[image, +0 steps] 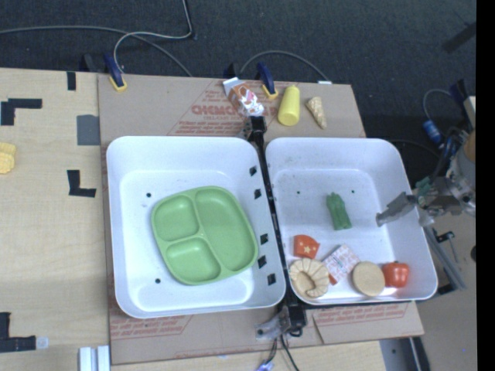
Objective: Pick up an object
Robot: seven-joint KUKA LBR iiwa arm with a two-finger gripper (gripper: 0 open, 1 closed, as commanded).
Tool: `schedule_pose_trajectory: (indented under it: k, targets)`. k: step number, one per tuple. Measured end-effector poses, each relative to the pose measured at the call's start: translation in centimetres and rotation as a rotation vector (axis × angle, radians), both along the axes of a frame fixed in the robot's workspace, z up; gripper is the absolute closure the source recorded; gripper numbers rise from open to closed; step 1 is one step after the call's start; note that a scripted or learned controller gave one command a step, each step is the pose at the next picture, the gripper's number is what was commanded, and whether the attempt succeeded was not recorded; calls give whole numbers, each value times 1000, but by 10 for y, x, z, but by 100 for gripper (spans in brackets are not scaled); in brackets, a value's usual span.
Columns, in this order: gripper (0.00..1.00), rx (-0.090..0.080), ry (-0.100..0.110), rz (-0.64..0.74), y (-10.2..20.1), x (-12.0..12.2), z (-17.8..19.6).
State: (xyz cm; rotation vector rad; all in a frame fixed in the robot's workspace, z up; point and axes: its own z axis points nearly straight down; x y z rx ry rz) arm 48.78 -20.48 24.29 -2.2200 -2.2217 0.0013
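White right bin [309, 149] holds the candidates: green object [337, 211] mid-bin; red piece [306, 246], pastry-like item [309, 277], small packet [340, 263], tan round [370, 278] and red pepper-like toy [396, 273] along the near edge; left bin [131, 161] holds a green divided plate [203, 234]; gripper [396, 207] sits at the right bin's right rim, nothing between its fingers, spread or closed I cannot tell; pick not yet done: approach, grasp, lift all remain.

Two white bins [124, 168] sit on a tan bench [46, 230]. The left bin holds a pale green divided tray [203, 234]. The right bin holds a dark green piece [338, 211], red pieces [306, 246], and a beige round [369, 278].
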Motion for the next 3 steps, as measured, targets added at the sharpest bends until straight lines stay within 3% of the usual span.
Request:
schedule_pose_trajectory:
  k: [1, 2, 3]
  targets:
    - [0, 1, 2, 0, 18, 60, -96]
    - [0, -1, -4, 1, 66, 96, -157]
    - [100, -4, -5, 1, 65, 96, -147]
